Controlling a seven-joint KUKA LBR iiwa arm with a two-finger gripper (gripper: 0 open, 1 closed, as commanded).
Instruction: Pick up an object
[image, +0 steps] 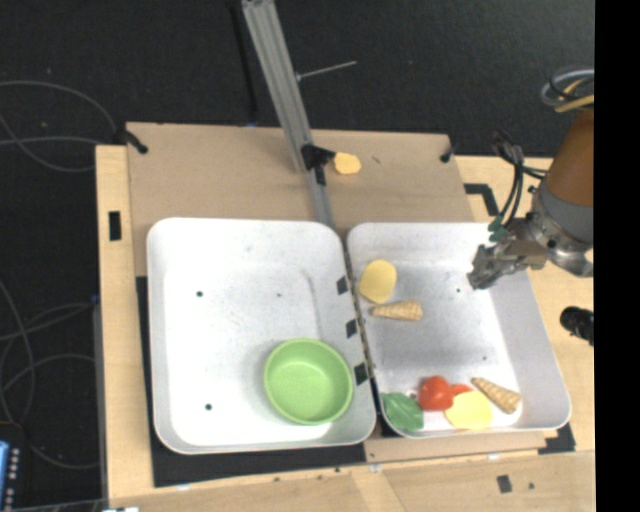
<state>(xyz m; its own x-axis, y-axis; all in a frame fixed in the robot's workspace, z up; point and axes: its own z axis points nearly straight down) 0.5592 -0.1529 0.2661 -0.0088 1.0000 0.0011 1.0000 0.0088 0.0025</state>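
- The gripper (486, 270) hangs over the upper right part of the right bin (520, 320), with the arm (572, 190) coming in from the right; nothing shows between its fingers, and whether they are open or closed I cannot tell, for they read as one dark lump at this slant.
- By my judgement the task is at its start: the reach is in hand and nothing is lifted.
- Nearest candidates lie to the gripper's left in the same bin: a yellow round piece (378, 281), and just below that a tan cone (398, 312) lying on its side.
- Further off, below the gripper along the bin's near wall, sits a crowded group: a green piece (402, 410), a red piece (436, 393), a yellow flat piece (470, 411) and a second cone (498, 394), touching or nearly so.
- A green bowl (308, 380) rests in the left bin (200, 300), well to the gripper's left and lower.
- The next move likely calls for sliding left over the yellow round piece or the cone, then dropping straight down with the fingers either side.
- The bunched group would be the harder choice, since neighbours could get caught in the close.
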